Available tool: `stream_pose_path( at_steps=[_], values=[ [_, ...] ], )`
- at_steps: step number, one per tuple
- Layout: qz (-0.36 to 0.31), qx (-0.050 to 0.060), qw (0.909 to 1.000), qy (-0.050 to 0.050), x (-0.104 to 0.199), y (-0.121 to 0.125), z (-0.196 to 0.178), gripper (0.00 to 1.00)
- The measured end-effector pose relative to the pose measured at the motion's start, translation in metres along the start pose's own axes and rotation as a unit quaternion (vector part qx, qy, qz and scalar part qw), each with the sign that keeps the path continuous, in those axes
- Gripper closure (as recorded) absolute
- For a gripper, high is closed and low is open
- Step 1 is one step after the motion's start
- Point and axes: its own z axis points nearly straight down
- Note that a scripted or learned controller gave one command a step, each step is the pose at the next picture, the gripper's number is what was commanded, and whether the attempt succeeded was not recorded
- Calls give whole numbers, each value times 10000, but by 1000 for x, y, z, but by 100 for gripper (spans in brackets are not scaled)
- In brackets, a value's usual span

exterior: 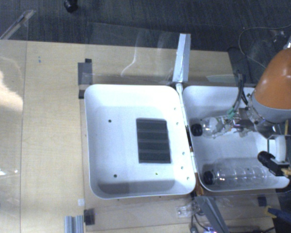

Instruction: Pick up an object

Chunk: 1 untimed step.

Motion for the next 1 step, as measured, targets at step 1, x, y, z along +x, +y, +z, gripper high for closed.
stream_pose_path(
  at_steps=[1],
  values=[
    [-585, -180, 9981, -38, 2, 51, 56, 0]
  ],
)
